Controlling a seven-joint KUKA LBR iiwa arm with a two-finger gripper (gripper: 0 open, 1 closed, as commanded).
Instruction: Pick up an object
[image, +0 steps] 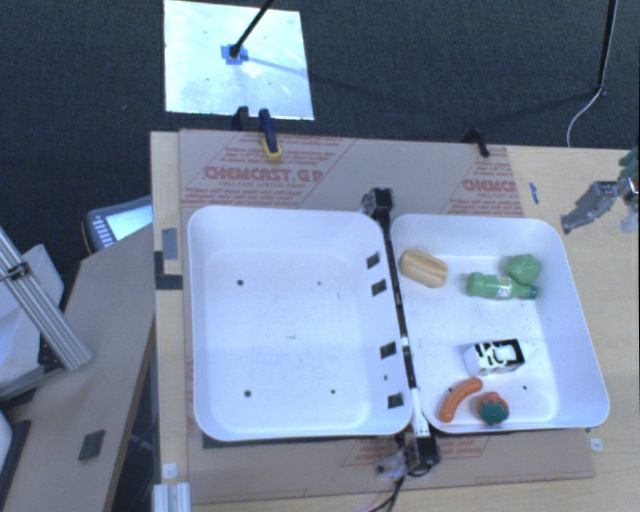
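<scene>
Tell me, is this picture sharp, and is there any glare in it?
Camera view: soft and a bit grainy overall; the pincer at the right edge is blurred. The shiny sheet at the top glares nearly white, and the white bins look bright with faint shadows under the toys, such as the bun.

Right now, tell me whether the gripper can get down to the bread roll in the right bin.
Probably yes. The gripper sits off the right bin's far right corner, and the bread roll lies alone near the divider, with open floor around it and nothing over it.
</scene>
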